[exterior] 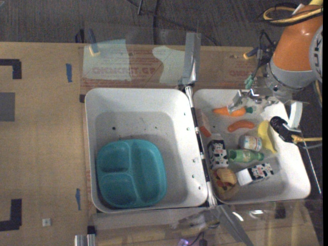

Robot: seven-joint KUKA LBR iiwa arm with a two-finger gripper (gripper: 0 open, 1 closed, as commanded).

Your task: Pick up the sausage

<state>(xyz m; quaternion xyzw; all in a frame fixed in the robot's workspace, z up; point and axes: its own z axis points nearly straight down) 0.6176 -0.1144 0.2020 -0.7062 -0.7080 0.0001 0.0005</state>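
Observation:
The sausage [241,125], a short orange-red link, lies in the far half of the right bin [302,181], just right of centre. My gripper [242,102] hangs over the bin's far edge, a little above and behind the sausage, close to the green end of a carrot [224,111]. Nothing shows as held in it. The grey arm with its orange band comes in from the upper right.
Around the sausage lie a yellow banana [265,136], a small can [250,142], a green bottle [245,156], two cow-print cartons [218,154] [254,173], a pastry [226,181] and a small red piece [205,130]. The left bin [102,111] holds a teal divided plate [130,173].

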